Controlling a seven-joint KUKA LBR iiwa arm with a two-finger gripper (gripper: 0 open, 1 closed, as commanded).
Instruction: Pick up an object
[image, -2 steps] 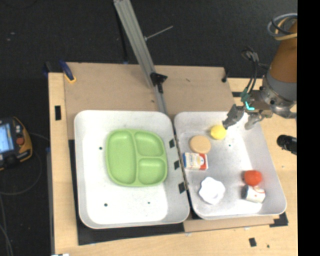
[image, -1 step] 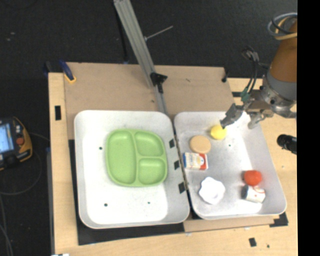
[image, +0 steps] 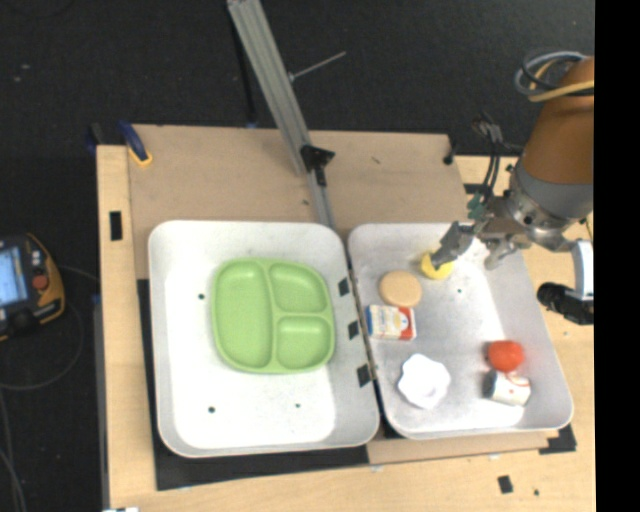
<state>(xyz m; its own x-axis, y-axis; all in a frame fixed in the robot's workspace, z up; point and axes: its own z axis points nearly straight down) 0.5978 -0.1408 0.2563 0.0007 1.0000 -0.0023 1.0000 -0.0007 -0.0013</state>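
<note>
**Ana:** Dark floor surrounds the wooden bench (image: 230, 175), and two white bins sit side by side on it. Which thing is being gone for?

**Ben:** Most likely the small yellow object (image: 436, 265) at the far edge of the right bin (image: 470, 425). The hand (image: 462, 240) hangs right over it, one finger reaching down beside it. Whether the fingers are spread or pressed together, I cannot tell, and nothing shows them pinching it.

**Ana:** How would it handle?

**Ben:** I'd guess light, rounded and perhaps smooth, so it could squirt out. Best to grip across its middle, fingers low and clear of the bin wall.

**Ana:** And around it?

**Ben:** Just beside it lies a tan round disc (image: 401, 289), then a small white-and-red carton (image: 391, 321). Nearer us are a crumpled white piece (image: 424, 381), a red ball (image: 505, 354) and a white item (image: 508, 389) touching it. In the left bin (image: 180, 400) lies a green divided tray (image: 272, 315).
</note>
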